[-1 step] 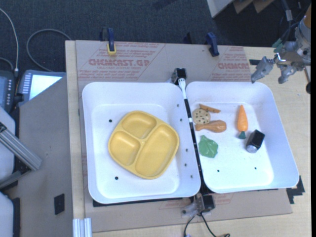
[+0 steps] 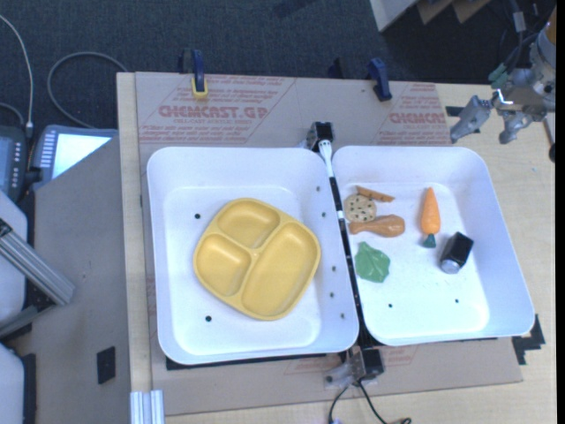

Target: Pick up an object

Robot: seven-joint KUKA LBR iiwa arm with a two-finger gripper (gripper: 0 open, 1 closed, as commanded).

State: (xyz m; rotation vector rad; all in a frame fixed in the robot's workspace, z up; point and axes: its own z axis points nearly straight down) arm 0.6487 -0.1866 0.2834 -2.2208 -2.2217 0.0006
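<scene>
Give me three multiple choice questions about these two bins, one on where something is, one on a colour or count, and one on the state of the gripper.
1. Where does the yellow plate lie?
A. in the left bin
B. in the right bin
C. on the cardboard behind the bins

2. What colour is the toy carrot?
A. purple
B. orange
C. white

3. How does the gripper stand?
A. shut on the carrot
B. down inside the left bin
C. open, above the right bin's far corner, holding nothing

Answers: 1 A, the three-compartment plate sits in the middle of the left bin. 2 B, its body is orange with a small green end. 3 C, the two fingers are spread apart past the bin's rim with nothing between them.
</scene>
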